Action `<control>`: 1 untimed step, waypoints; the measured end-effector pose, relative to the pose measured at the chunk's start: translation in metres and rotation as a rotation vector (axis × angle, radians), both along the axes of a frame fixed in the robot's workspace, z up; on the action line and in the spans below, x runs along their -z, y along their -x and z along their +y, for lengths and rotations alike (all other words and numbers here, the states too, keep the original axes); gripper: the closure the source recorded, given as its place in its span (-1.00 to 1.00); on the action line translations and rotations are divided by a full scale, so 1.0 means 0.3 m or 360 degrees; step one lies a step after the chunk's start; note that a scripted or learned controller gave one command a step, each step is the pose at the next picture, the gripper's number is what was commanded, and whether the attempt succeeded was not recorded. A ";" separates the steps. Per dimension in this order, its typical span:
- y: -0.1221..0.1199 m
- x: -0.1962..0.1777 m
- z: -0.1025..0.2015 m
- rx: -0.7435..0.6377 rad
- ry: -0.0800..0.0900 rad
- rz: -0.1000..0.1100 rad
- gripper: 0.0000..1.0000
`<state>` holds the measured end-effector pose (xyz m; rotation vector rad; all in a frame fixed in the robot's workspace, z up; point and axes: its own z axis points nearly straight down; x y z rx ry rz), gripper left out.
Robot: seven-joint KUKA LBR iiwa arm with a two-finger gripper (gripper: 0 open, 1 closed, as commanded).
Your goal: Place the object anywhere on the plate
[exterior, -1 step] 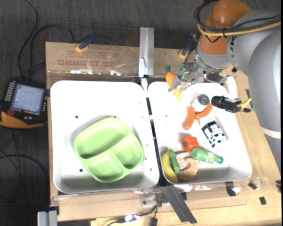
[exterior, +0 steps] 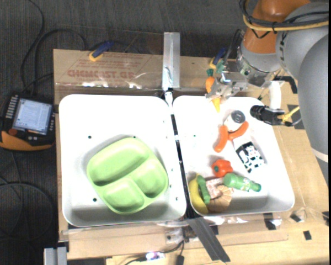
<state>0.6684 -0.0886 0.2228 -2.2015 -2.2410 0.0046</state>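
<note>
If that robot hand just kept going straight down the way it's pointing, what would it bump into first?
The hand hangs over the far rim of the right bin. Straight down, it would probably meet bare bin floor near that rim, short of the orange peeler and the small grey disc. Depth is hard to judge from this slanted view.

Teach pendant (exterior: 28, 121) beside 2 bins (exterior: 71, 106).

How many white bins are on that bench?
2: the left bin holds a green plate; the right bin holds the small objects, beside it.
</note>
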 end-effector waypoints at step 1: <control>0.195 0.136 0.274 -0.0136 -0.0003 0.0004 1.00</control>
